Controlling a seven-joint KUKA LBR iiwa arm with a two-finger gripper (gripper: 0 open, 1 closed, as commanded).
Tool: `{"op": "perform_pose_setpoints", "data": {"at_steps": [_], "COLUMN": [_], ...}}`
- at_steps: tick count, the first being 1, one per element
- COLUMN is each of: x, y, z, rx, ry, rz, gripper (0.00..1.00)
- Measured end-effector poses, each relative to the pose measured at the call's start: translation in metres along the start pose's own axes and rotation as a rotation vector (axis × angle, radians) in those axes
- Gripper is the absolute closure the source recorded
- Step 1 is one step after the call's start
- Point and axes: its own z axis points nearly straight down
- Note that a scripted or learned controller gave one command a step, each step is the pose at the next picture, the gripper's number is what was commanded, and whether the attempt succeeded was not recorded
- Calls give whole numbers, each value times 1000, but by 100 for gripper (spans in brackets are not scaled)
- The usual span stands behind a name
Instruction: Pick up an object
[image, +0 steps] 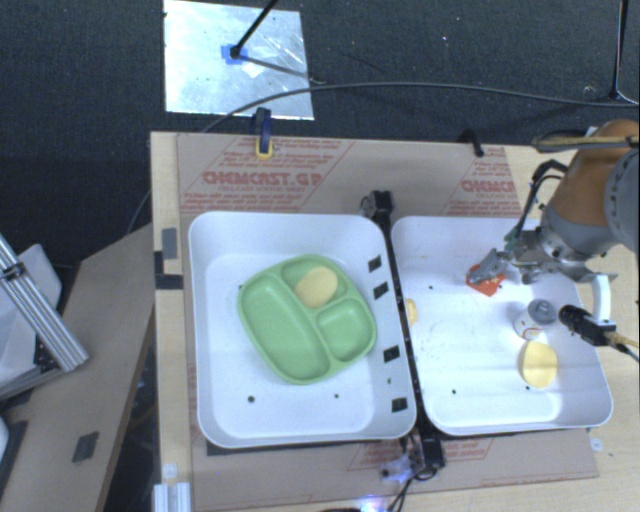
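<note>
Gripper (492, 272) sits low over the right bin (450, 410), its tip meeting a small orange-red object (486, 284); whether it pinches that piece cannot be told. A clean lift likely needs a centred, vertical pull. Nearby lie a smooth yellow oval (538, 364) and a grey disc (541, 310). The left bin (215, 420) bears a glossy green divided plate (285, 340) holding a rounded yellow lump (318, 287).

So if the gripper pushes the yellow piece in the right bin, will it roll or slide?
The yellow piece looks flat and oval, so it would probably slide, not roll. The bin floor seems smooth, so it may slip easily. It looks small, likely light.
</note>
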Motion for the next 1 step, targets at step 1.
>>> {"op": "perform_pose_setpoints", "data": {"at_steps": [1], "x": [0], "y": [4], "z": [-15], "rx": [-15], "ry": [-4], "rz": [-3], "gripper": [100]}}
